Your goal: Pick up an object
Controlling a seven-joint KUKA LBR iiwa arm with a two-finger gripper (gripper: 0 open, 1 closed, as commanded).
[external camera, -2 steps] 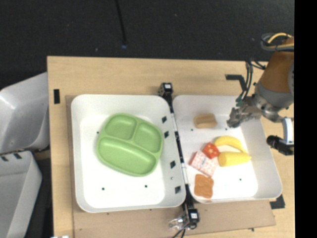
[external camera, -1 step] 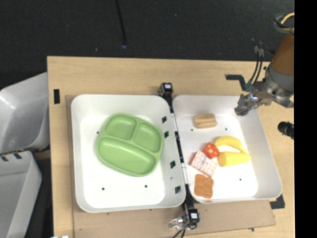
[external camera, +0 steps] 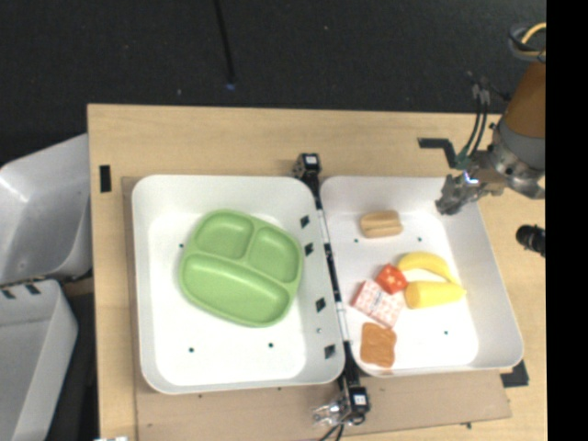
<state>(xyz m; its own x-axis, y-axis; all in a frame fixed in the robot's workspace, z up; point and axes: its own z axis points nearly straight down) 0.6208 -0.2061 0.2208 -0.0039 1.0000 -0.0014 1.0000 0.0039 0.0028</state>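
The right bin (external camera: 464, 338) holds several toy foods: a tan bread roll (external camera: 380, 223), a yellow banana (external camera: 426, 264), a yellow-orange piece (external camera: 432, 294), a red tomato (external camera: 391, 279), a pink-and-white checked packet (external camera: 378, 303) and an orange-brown biscuit (external camera: 378, 344). My gripper (external camera: 452, 197) hangs over the bin's far right corner, to the right of the bread roll and above the banana in the view. Nothing shows between its fingers.
The left bin (external camera: 161, 338) carries a green divided plate (external camera: 242, 266). A black clip (external camera: 307, 165) sits at the far end of the seam between the bins. A white box (external camera: 37, 209) stands off the bench at the left.
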